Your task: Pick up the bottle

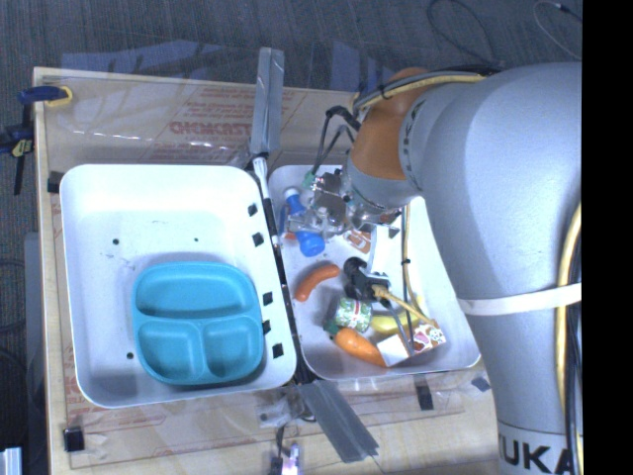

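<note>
The claw (318,218) is lowered just beside the bottle (299,224), left of the orange carrot (315,280). No lift is seen; its grip cannot be told.

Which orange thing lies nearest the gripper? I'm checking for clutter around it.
The orange piece near the bin divider, just below the gripper. The other orange piece lies farther down, by the bin's lower edge.

bench (148,107): wooden | two white bins (89,206) side by side
</note>
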